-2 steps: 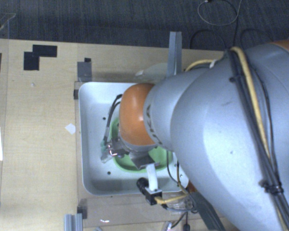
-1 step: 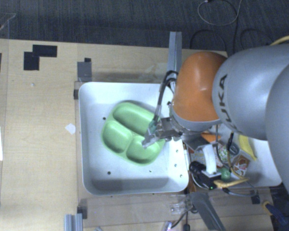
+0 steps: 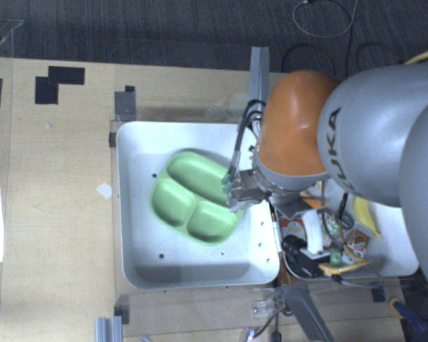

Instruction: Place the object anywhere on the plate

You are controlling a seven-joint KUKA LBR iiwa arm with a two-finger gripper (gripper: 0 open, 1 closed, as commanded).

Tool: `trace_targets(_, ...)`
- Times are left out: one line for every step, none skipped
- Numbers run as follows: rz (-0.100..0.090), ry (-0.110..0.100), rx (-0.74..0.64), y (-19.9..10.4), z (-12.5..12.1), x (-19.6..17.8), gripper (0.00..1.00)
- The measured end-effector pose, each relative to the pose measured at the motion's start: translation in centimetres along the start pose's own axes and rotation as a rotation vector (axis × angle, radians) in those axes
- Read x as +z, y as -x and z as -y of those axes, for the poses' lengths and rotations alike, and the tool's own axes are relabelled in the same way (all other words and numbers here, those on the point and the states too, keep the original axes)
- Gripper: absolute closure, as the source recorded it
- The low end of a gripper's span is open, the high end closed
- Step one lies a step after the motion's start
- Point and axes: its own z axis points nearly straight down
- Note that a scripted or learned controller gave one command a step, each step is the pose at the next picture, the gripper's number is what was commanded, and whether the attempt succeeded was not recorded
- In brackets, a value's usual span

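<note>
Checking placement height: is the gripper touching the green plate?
Cannot tell. In the camera view the gripper overlaps the green plate at its right rim; neither contact nor gap shows.

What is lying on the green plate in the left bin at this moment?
The green divided plate shows three bare compartments with nothing resting in them. The end effector overlaps its right edge, hiding that strip; I cannot tell whether anything sits beneath it.

Green plate (image 3: 192,197); white bin (image 3: 139,262); grey arm (image 3: 385,127), orange band (image 3: 294,123); cluttered items (image 3: 328,241) perhaps yellow-red.

We see a green plate (image 3: 192,198) with three compartments lying flat and slantwise in the middle of the frame, inside the left white bin (image 3: 139,255), near its right wall.
</note>
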Motion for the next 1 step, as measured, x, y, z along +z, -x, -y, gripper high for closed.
trace_targets(0.001, -0.004, 0.114, 2.6, 0.63, -7.2, 1.0)
